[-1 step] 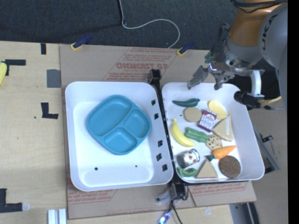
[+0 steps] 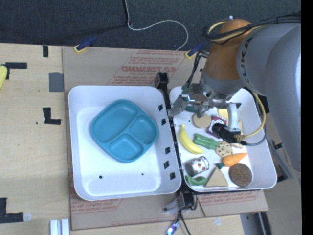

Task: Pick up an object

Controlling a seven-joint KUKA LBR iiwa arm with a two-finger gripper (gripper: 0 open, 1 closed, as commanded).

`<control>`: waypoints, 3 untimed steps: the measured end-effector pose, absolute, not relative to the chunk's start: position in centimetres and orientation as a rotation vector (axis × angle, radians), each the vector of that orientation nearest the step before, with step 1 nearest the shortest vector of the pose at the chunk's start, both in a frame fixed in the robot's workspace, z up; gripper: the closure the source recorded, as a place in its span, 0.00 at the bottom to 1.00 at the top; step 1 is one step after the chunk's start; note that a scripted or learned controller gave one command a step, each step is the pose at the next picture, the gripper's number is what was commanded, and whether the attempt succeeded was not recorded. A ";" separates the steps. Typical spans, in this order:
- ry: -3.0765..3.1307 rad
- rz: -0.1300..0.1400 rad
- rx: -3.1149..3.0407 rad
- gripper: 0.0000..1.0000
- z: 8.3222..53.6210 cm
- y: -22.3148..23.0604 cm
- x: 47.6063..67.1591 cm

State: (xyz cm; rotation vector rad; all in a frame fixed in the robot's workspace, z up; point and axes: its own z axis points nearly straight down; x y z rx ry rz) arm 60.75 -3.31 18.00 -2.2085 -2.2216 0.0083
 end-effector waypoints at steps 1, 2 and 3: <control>-2.221 0.006 -2.213 0.00 18.4 0.8 54.1; -2.228 -0.001 -2.212 0.00 25.3 6.7 48.9; -2.222 0.005 -2.215 1.00 25.9 6.5 49.1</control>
